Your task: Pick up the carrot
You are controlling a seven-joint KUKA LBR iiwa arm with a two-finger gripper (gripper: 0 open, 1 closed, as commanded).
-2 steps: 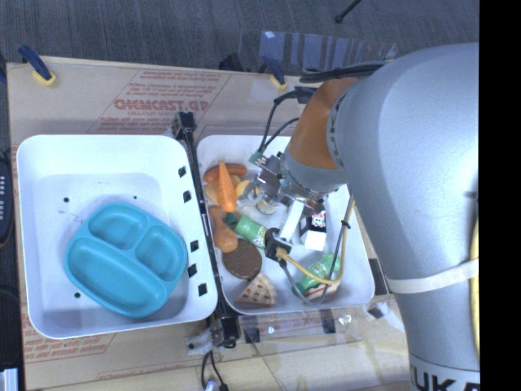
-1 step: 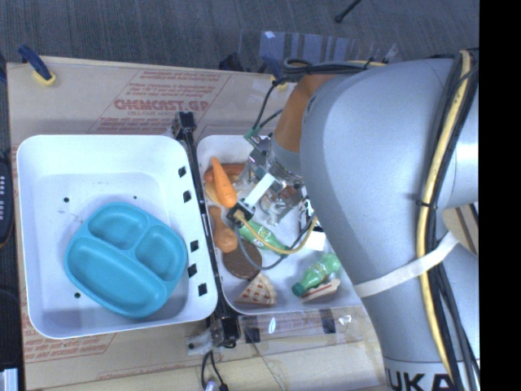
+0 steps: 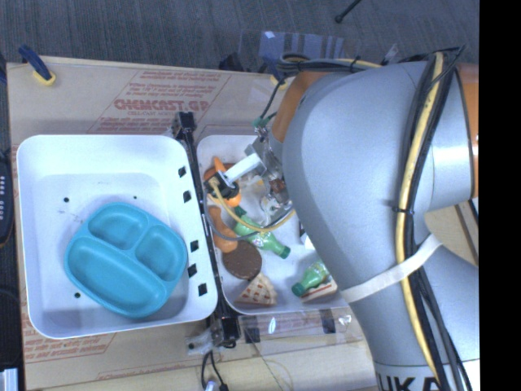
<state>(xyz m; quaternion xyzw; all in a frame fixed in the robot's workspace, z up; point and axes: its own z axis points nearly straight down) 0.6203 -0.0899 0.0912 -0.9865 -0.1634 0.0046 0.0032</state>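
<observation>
Your grey arm [image 3: 366,202] is nearest the camera, reaching down into the right bin [image 3: 283,277]. The left bin [image 3: 49,177] lies well left of the end effector [image 3: 262,192] and holds a blue divided plate [image 3: 126,255]. You cannot tell whether the end effector is open or closed. The carrot [image 3: 220,225] lies just left of and below it, along the right bin's left wall. Further below sit a brown disc [image 3: 242,261], a pizza slice [image 3: 256,291] and two green bottles, one [image 3: 264,241] close by and the other [image 3: 309,279] near the arm.
</observation>
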